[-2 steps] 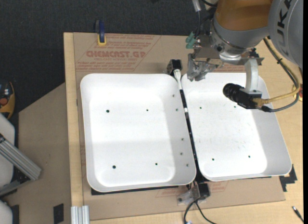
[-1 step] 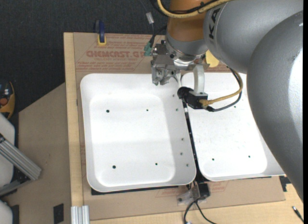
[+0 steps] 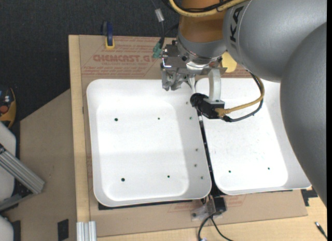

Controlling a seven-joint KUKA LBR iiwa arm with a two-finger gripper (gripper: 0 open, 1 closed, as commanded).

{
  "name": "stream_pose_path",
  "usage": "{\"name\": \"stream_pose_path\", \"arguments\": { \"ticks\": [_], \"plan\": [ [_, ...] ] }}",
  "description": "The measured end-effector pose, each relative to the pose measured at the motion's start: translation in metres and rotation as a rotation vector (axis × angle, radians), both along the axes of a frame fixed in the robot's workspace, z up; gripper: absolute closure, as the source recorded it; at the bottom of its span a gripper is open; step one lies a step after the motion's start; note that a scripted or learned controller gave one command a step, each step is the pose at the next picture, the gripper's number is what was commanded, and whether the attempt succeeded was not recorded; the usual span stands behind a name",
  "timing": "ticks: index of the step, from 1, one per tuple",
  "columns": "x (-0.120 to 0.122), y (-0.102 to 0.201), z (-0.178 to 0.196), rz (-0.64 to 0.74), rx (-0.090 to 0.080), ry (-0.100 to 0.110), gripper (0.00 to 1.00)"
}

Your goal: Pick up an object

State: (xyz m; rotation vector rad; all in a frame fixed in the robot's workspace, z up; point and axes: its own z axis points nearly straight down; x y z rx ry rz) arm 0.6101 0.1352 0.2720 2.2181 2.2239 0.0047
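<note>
Our end effector [image 3: 176, 81] hangs over the shallow white left bin's [image 3: 98, 131] far rim; finger state we cannot tell. We should find an object before descending.

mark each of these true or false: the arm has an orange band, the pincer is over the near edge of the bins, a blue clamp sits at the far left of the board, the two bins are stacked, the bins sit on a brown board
1. The arm has an orange band above the wrist. True.
2. The pincer is over the near edge of the bins. False: it is at the far edge, above the far right corner of the left bin.
3. A blue clamp sits at the far left of the board. True.
4. The two bins are stacked. False: the left bin and the right bin lie side by side.
5. The bins sit on a brown board. True.
</note>
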Motion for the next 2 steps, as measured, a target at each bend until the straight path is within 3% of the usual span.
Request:
{"name": "stream_pose_path", "arguments": {
  "ticks": [1,2],
  "plan": [
    [0.003,-0.076,0.069,-0.010,-0.004,-0.007,1.00],
    [0.011,-0.176,0.068,-0.013,-0.007,-0.002,1.00]
  ]
}}
